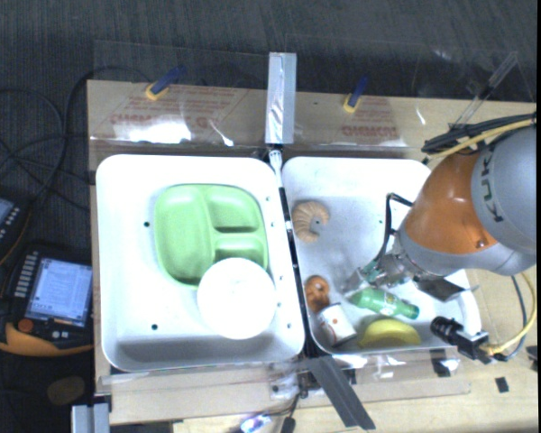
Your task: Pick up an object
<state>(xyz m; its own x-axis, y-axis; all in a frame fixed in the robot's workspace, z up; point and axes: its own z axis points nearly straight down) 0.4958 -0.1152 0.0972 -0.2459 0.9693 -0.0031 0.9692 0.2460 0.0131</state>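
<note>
Hanging low in the right bin (343,192), end effector (376,273) poised just above the green bottle (385,304) lying beside the banana (388,334), probably lined up to grasp; finger opening impossible to tell.

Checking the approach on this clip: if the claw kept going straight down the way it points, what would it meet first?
Most likely the green bottle, lying just under the claw in the right bin. Depth is unclear from this angle, so it may slip past and meet the bin floor.
</note>
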